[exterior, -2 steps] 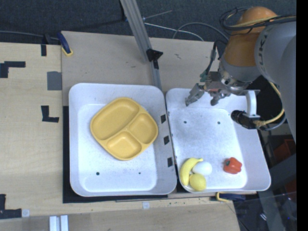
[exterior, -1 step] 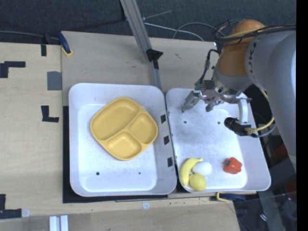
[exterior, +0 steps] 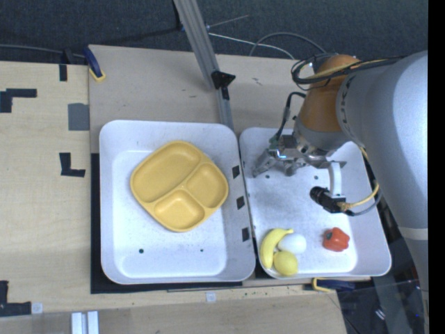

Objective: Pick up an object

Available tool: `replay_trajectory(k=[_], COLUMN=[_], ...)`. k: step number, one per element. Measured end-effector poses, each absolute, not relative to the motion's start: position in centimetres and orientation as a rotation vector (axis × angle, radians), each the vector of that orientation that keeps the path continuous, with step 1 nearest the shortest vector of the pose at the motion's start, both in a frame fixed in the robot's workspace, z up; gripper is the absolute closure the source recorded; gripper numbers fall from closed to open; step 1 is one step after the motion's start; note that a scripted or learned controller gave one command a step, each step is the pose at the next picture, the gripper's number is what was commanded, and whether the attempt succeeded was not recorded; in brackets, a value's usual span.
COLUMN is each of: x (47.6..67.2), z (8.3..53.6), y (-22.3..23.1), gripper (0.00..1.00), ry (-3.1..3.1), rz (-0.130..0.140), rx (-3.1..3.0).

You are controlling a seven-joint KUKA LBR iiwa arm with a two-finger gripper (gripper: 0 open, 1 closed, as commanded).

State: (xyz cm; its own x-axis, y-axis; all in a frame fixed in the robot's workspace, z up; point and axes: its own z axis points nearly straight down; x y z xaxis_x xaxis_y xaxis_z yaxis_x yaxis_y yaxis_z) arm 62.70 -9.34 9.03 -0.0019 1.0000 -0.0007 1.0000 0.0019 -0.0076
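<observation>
Arm over the right bin; tool spread wide and holding nothing.

The pale wooden surface carries two shallow white bins side by side. The left bin contains one yellow plastic tray, glossy, with rounded corners and three compartments. The right bin has a speckled floor. The tool sits in its upper part. Near its lower edge lie a curved yellow banana, a white egg and a round lemon, clustered together, with a small red pepper-like object apart to their right.

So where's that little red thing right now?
The red object lies in the right bin, near its front right corner, just right of the banana, the white egg and the lemon.
</observation>
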Motion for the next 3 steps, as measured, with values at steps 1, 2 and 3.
replay_trajectory(k=[1,2,3], x=[62.9,62.5,62.6], z=[10.4,16.7,21.0], y=[-9.3,-9.1,-8.5], gripper=[1.0,1.0,1.0], ry=[-2.224,-2.226,-2.226], rz=[0.002,-0.005,-0.004], rx=[-2.216,-2.222,-2.221])
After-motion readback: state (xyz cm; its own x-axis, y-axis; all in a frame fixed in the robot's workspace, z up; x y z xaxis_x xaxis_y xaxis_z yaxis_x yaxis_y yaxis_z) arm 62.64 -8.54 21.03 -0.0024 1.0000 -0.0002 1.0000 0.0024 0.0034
